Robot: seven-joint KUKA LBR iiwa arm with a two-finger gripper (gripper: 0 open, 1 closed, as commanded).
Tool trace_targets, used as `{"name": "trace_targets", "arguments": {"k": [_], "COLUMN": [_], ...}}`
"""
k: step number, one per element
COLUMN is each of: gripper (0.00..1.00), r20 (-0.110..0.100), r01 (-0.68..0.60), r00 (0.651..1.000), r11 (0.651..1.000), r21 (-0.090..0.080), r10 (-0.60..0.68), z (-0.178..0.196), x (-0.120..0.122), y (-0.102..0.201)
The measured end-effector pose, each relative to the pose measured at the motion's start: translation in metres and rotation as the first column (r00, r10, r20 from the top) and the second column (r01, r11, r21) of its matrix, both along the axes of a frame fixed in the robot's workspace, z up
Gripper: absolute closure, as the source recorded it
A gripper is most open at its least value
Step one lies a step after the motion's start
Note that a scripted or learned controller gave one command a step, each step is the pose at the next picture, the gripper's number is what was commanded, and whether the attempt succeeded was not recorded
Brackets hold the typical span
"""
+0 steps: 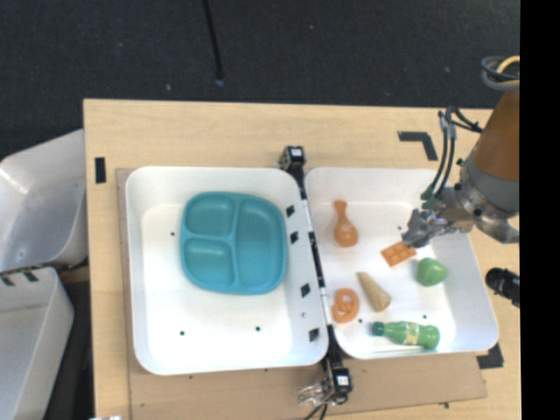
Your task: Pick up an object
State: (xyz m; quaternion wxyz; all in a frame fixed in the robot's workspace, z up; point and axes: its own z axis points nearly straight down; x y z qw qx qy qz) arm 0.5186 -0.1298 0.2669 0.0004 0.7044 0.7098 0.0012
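Wooden bench holds two white bins. On the right bin, an orange block lies flat, just under the gripper; its grip I cannot tell.

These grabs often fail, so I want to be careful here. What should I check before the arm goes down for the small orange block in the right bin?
1. Gripper near the target: ok, it sits just up and right of the orange block.
2. Block free of neighbours: ok, the green ball lies close but apart from it.
3. Block already held: not ok, nothing shows between the fingers.
4. Fingers open enough: cannot tell, too blurred.
5. Other things out of the way: ok, the orange pear-shaped toy, beige cone, orange ring and green bottle lie well off.
6. Block away from the right bin walls: ok.
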Motion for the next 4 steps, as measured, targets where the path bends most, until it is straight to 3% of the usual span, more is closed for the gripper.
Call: {"name": "trace_targets", "arguments": {"k": [2,4], "gripper": [1.00,1.00], "r20": [0.000,-0.002], "r01": [0.000,0.002], "r00": [1.000,1.000], "r11": [1.000,1.000], "r21": [0.000,-0.001], "r10": [0.000,-0.002], "z": [-0.002,-0.009], "x": [-0.005,0.008], "y": [0.106,0.205]}}
